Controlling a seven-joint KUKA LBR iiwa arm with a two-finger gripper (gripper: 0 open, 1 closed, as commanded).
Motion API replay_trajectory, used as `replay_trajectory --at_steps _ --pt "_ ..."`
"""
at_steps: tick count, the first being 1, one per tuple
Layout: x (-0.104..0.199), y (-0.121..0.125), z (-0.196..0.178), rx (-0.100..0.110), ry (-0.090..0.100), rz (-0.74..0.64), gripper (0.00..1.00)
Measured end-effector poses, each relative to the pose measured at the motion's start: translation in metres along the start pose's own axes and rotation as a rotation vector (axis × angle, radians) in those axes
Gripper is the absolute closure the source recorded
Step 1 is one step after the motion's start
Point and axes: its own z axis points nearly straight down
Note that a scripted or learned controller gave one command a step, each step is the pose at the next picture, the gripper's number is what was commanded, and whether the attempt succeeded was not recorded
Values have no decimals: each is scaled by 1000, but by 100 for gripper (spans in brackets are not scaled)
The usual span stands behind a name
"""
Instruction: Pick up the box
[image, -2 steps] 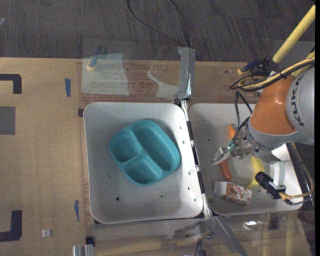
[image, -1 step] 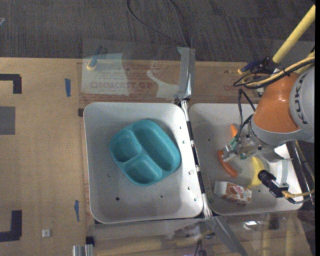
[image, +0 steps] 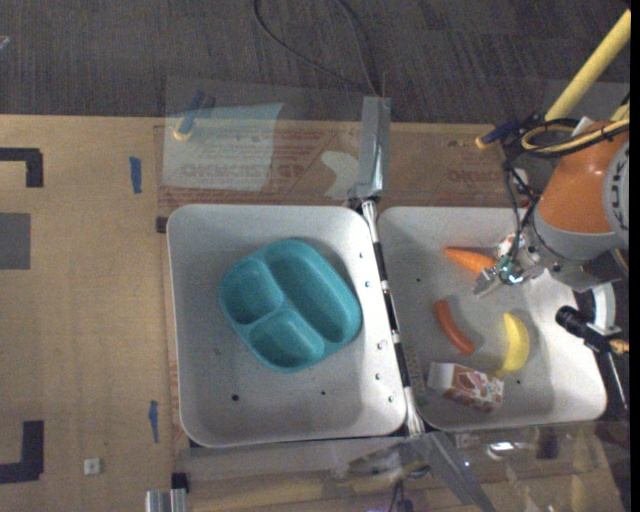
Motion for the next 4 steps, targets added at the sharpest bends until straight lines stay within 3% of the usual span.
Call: replay_trajectory --at_steps 1,2,3,4 --pt "23 77 1 7 5 -319 100" --pt "22 79 -12 2 -1 -320 100" --pt "49 76 0 -1 1 -637 100" --pt "44 66 0 -3 2 -1151 100"
